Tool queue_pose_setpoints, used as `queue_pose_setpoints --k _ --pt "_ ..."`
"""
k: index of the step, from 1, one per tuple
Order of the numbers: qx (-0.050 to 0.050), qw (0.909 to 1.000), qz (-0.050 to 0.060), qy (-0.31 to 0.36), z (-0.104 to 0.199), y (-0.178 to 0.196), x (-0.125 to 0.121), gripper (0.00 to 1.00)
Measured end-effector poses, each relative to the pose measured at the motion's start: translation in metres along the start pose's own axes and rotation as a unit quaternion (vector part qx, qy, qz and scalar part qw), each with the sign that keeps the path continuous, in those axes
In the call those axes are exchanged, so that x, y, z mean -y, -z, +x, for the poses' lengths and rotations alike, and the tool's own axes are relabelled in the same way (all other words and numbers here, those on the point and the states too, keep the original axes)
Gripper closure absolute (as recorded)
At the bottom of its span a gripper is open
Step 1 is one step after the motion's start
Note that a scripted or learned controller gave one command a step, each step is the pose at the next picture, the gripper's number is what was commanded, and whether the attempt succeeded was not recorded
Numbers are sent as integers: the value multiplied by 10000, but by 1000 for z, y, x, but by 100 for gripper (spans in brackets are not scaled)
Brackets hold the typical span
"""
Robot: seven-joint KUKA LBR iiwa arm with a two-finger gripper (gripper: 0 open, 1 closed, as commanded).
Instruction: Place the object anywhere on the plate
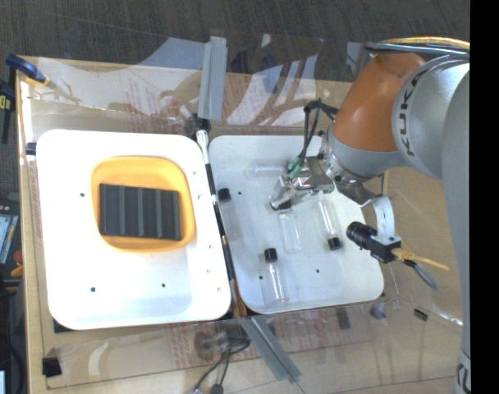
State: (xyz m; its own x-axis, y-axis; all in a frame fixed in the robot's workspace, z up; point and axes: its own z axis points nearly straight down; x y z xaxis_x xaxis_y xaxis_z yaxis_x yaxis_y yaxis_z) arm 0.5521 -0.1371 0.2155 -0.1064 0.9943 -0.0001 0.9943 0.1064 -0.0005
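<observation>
Two white bins [69, 220] are sitting side by side on the surface [110, 89]; the gripper [284, 199] is hovering over the right bin's clear vials [291, 232], its opening impossible to tell, while the yellow plate [143, 175] is lying in the left bin.

The two bins [151, 302] look like smooth, matt white plastic. The plate [143, 175] is glossy yellow with a dark ribbed insert, and clear glassy tubes [292, 235] lie nearby. The tabletop [93, 97] resembles pale wood.

You've got even, bright overhead light; white bins [135, 302] nearly blown out. Glare streaks on the clear panel [258, 80] at top center. Soft shadows, slight blur overall, esp. small clear items.
</observation>
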Motion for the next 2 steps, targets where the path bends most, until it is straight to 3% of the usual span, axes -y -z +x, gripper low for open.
queue_pose_setpoints --k 1,2 --pt "1 9940 0 1093 63 -7 -41 100" --pt "3 9678 3 2517 123 16 -53 100"
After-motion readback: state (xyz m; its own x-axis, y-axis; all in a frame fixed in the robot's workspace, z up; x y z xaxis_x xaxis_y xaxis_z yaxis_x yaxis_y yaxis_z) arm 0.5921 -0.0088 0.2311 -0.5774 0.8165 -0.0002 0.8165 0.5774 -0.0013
